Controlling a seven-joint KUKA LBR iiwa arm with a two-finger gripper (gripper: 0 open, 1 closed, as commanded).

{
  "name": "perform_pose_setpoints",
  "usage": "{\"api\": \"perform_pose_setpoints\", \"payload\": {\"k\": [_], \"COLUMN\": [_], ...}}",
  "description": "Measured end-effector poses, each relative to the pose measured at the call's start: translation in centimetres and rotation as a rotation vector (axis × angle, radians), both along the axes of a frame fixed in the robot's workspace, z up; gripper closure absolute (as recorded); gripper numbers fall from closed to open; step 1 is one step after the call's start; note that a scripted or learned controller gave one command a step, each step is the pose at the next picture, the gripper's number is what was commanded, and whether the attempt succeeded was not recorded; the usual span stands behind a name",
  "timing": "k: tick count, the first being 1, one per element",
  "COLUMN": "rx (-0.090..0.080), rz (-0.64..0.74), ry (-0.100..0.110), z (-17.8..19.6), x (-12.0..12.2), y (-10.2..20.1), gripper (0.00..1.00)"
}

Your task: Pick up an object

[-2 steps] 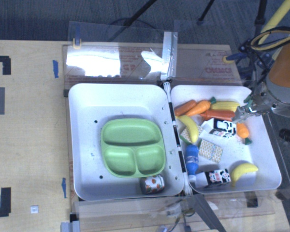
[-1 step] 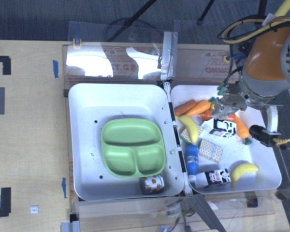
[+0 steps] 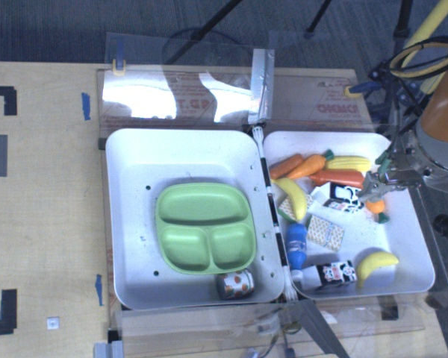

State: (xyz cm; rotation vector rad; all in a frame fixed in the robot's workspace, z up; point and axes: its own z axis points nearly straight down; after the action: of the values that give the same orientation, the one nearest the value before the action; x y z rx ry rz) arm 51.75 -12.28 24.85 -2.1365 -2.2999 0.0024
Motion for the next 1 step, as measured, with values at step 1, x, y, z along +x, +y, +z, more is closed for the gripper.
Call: {"api": "perform_pose_setpoints", "payload": {"k": [1], "rx": [-0.001], "rz": [0.013], "ry": [-0.002], "z": [-0.77], "x": [1.69], "y": [4.61], "gripper": [1.0]}}
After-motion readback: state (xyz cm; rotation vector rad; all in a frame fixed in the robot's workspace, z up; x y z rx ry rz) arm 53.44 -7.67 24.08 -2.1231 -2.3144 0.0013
